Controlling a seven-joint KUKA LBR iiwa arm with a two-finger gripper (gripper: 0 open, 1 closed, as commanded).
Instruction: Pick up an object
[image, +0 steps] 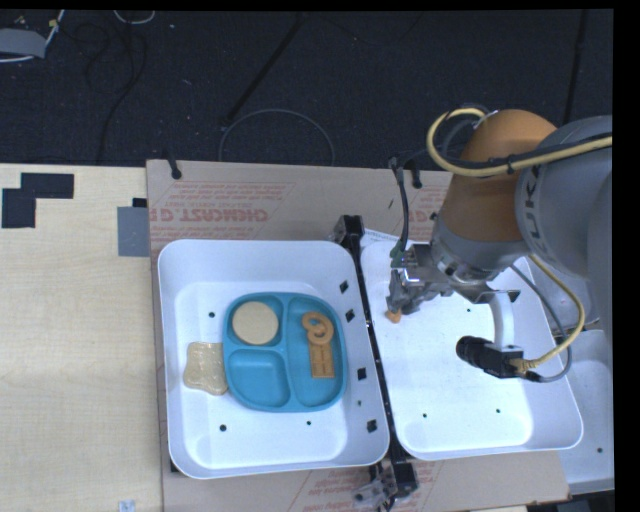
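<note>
Down in the right bin (480, 425), the hand (399, 300) hangs low beside that bin's left wall, close to the seam where the two bins meet. Whether it is wide or narrow cannot be told from this slanted view, because the wrist covers its working end.

A small orange-brown piece (394, 316) shows right at the hand's lower tip, against the white floor of the bin. It is touching the hand or just beside it. I cannot tell if it is gripped or only lying there.

Across the seam, to the hand's left in this view, is the left bin (190, 440), which holds a blue tray (262, 385) with three compartments. A round tan disc (254, 322) lies in the compartment farthest from the hand. A tan key-shaped piece (319, 345) with a ring at its top lies in the long compartment nearest the hand. A pale yellow spongy piece (205, 367) lies outside the tray, touching its far edge, well apart from the hand.

Both bins rest on a cardboard sheet (250, 205) on the pale tabletop (70, 330).
</note>
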